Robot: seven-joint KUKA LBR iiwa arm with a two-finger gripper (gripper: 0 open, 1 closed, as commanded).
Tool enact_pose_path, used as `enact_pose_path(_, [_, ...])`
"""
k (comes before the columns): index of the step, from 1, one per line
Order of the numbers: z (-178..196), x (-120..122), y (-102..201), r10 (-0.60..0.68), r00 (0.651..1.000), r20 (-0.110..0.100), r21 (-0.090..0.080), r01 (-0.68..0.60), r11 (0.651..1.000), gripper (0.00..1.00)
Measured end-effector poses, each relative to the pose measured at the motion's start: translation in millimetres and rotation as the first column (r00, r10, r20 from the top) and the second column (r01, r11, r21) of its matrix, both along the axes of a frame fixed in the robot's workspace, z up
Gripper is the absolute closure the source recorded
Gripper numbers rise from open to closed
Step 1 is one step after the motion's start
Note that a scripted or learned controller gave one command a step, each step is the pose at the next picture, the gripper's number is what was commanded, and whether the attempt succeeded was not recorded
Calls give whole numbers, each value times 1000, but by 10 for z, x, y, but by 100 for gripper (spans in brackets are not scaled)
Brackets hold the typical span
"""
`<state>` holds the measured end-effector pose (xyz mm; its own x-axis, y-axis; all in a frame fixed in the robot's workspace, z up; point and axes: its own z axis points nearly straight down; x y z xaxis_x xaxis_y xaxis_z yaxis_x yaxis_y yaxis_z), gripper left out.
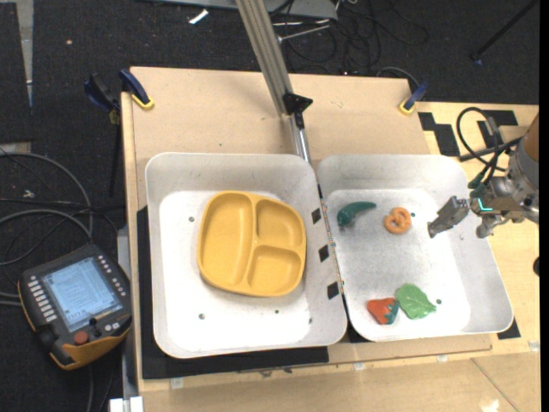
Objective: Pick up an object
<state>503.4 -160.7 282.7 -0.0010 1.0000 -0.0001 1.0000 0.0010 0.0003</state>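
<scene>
gripper (pixel 467 214) over right bin's (pixel 446 172) right edge, fingers spread, holding nothing | pretzel (pixel 396 221) orange, knotted, mid-bin | teal curved piece (pixel 353 214) | green leaf (pixel 416 302), perhaps rubber | yellow three-part plastic tray (pixel 252 244), left bin (pixel 171 230)

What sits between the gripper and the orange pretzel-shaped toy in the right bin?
Nothing: the camera view shows bare white bin floor between the gripper and the orange pretzel-shaped toy.
</scene>
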Motion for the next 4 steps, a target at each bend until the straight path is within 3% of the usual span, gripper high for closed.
enact_pose_path(3, [-1649, -58, -151, -2, 1000, -6, 1, 2, 1000, 0])
enact_pose_path(4, [-1514, -36, -150, -1, 1000, 1, 0, 1, 1000, 100])
